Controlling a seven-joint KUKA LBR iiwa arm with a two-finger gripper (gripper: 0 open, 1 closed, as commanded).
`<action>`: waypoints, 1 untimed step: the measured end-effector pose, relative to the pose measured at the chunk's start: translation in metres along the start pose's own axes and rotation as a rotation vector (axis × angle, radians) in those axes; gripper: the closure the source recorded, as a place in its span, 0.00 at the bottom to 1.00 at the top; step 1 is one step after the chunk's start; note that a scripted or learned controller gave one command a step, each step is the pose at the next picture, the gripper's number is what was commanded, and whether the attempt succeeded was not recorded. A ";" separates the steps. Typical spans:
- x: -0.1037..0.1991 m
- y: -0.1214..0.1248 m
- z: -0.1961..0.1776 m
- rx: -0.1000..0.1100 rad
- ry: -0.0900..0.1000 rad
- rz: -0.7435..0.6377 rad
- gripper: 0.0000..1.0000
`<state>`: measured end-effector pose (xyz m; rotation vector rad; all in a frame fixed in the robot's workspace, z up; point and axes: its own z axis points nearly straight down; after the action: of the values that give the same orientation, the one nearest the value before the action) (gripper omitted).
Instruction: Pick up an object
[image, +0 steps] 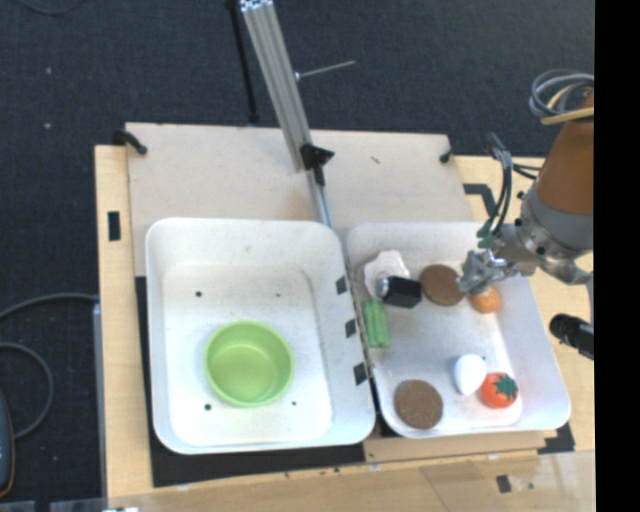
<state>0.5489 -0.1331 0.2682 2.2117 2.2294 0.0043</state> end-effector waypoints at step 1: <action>0.051 0.005 -0.005 0.000 0.000 -0.001 1.00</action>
<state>0.5536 -0.0822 0.2731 2.2111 2.2306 0.0040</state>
